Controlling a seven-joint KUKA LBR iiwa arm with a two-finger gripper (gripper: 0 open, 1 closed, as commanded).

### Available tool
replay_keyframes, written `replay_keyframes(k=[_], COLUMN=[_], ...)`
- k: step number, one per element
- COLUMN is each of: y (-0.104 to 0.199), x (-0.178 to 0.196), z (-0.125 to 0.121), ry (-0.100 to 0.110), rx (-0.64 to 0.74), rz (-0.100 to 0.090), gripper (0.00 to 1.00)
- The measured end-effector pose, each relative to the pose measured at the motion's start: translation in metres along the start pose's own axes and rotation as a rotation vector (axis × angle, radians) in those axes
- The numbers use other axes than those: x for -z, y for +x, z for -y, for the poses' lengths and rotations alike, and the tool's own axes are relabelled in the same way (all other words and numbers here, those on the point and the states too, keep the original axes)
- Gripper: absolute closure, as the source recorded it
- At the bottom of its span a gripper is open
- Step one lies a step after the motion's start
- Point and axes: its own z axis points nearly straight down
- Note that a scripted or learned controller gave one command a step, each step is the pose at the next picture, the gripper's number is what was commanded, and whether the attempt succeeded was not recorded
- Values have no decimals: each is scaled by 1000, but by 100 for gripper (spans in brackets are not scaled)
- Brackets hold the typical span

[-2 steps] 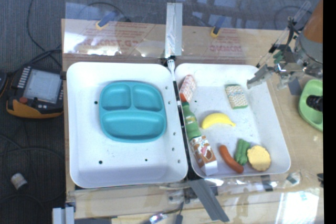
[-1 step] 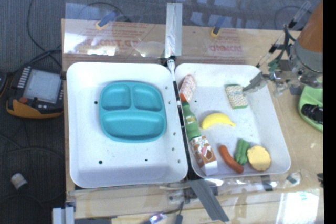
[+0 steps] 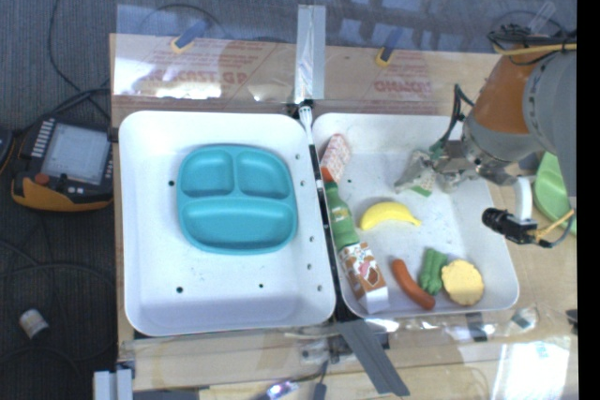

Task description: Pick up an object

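My gripper hangs low over the upper right part of the right bin, reaching in from the right with my orange-banded wrist behind it. Its metal fingers are spread apart, pointing left and slightly down, and nothing sits between them. Whether the tips touch the bin floor I cannot tell.

The toy banana lies just below and left of my fingertips, near but apart from them. Along the bin's left wall a green bottle lies lengthwise, with a small red-and-white packet above it and a carton with a red label below it. Toward the bin's lower right, a red sausage lies at a slant, a green vegetable piece stands just beside it, and a round yellow item rests next to that, close to the lower wall.

The left bin holds a teal divided plate with three compartments, lying flat near the bin's middle, well apart from my gripper.
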Motion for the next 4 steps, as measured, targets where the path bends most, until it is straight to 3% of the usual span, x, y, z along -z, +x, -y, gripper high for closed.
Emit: replay_keyframes(k=[1, 2, 3, 4], y=[2, 90, 90, 33], x=[8, 105, 105, 77], z=[0, -16, -15, 49], ry=[3, 0, 1, 2], rx=[2, 156, 156, 23], rz=[-3, 0, 0, 1], gripper=[100, 100, 0, 0])
